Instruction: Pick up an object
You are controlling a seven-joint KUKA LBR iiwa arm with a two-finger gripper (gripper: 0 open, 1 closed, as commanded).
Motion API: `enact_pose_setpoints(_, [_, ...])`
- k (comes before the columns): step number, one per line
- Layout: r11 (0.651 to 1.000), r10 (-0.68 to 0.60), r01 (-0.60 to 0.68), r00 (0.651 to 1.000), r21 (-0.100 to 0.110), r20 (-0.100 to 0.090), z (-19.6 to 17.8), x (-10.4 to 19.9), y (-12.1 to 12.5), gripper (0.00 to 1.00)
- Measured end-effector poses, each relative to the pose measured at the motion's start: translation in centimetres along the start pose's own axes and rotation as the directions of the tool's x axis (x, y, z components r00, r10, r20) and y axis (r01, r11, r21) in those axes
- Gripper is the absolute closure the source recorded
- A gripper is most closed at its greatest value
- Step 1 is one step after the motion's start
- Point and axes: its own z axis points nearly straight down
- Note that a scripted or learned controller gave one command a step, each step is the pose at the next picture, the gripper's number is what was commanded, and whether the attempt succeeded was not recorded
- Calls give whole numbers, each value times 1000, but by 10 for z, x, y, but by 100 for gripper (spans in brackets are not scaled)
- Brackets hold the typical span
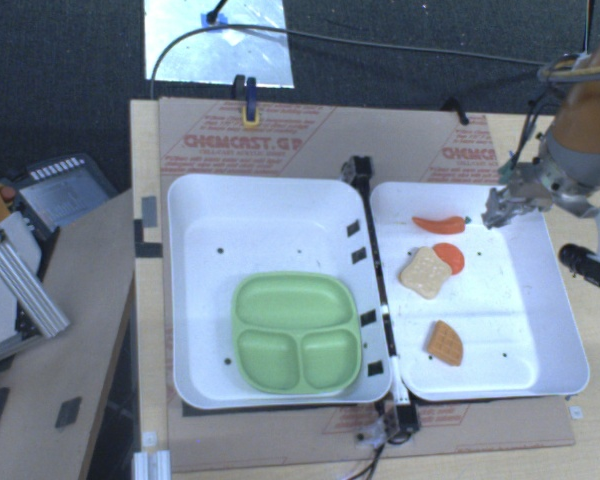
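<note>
Gripper [497, 213] hangs at 3 o'clock of the red toy chili pepper [439, 225], itself at 12 o'clock in the right bin [540, 298]; probably light, slick plastic, best pinched mid-body.

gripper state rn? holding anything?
Gripper: above the right white bin, just right of the long red-orange chili-shaped piece; nothing seen between its fingers. Open or shut cannot be told.
</note>
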Motion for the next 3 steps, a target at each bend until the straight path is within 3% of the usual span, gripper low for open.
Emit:
enact_pose_setpoints(2, [1000,-1,1,1000,3,-1,-94,0,12,100])
enact_pose_setpoints(3, [1000,-4,4,1000,8,-3,-78,56,4,100])
